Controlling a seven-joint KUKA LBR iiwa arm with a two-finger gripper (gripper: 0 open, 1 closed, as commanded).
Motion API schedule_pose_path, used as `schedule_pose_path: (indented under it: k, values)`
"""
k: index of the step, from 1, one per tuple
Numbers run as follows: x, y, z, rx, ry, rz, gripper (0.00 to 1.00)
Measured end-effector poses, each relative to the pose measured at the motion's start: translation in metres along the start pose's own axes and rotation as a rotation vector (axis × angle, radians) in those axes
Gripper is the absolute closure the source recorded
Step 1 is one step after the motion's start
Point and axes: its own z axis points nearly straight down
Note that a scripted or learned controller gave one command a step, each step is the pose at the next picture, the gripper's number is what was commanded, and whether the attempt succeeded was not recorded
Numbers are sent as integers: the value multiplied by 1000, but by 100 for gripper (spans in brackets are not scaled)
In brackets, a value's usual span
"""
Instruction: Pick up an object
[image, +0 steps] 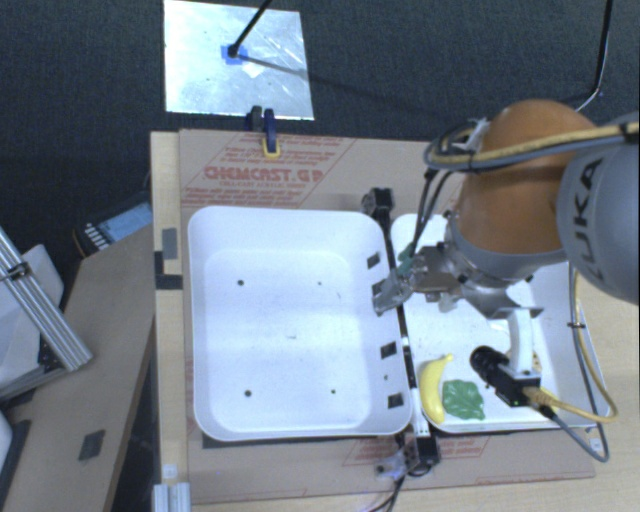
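Note:
A yellow banana (432, 388) lies near the front left corner of the right bin (405, 232). A green object (464, 400) rests against the banana's right side. My gripper (393, 291) hangs over the left edge of the right bin, close to the rim shared by the two bins. It is behind the banana and apart from it. I see nothing between it and the bin floor. The arm's orange band and grey wrist hide much of the right bin's back half.
The left bin (285, 320) is a wide white tray beside the gripper. Both bins stand on a cardboard sheet (265, 170). A shiny metal plate (238, 60) lies beyond the bench, and aluminium rails (35, 310) stand at the far left.

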Motion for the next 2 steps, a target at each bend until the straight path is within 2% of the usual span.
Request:
schedule_pose_path:
  k: [1, 2]
  values:
    - [61, 0, -204, -11, 2, 1, 0]
    - [89, 50, -95, 15, -6, 8, 0]
